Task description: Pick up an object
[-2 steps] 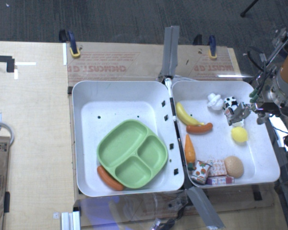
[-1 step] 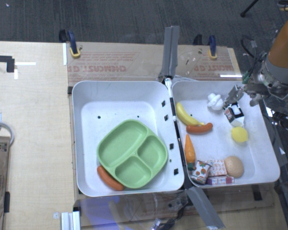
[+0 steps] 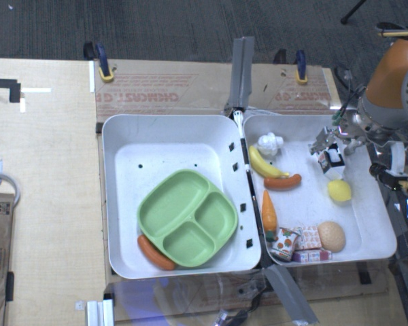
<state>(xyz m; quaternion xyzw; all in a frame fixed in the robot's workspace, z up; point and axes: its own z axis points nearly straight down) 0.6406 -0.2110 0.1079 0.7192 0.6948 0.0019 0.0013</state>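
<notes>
- Camera view: the gripper hangs over the far right part of the right bin. Nothing shows between its fingers, and I cannot tell whether they are open or closed.
- Right bin: a lemon lies just near of the gripper, apart from it. A banana and a sausage lie at the left, with a white lump far of them. A carrot lies along the left wall; cartons and an egg-like ball sit at the near edge.
- Left bin: a green tray lies tilted over a second sausage at its near left.
- Progress, as I judge it: nothing is picked up yet. The lemon is the nearest candidate; lowering, gripping and lifting are all left to do.
</notes>
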